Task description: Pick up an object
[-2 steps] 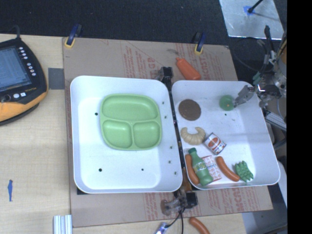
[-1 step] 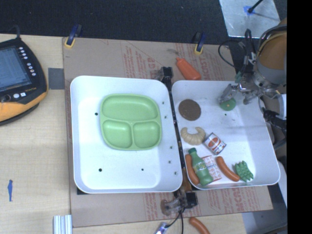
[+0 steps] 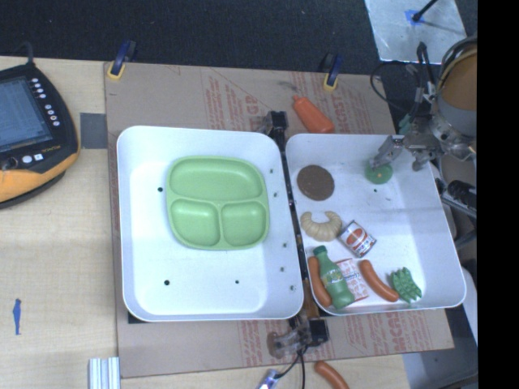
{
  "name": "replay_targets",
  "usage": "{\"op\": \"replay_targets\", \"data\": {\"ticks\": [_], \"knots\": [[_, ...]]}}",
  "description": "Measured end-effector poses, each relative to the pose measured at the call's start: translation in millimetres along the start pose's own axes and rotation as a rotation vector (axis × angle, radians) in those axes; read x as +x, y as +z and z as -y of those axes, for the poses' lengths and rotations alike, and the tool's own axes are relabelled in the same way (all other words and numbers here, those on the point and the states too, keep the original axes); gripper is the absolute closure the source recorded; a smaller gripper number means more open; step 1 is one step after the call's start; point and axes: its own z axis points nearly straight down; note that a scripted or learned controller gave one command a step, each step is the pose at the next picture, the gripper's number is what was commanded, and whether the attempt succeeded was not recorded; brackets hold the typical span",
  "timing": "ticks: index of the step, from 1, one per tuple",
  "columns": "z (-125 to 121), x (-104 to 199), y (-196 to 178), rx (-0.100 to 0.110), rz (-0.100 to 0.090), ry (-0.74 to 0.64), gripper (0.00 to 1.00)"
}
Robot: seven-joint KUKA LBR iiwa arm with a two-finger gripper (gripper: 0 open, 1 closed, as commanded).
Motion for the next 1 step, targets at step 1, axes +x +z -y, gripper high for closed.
{"op": "replay_targets", "data": {"ticks": [1], "knots": [[-8.6,0.9,60.4,0.004,0.000,-0.004,0.00]]}}
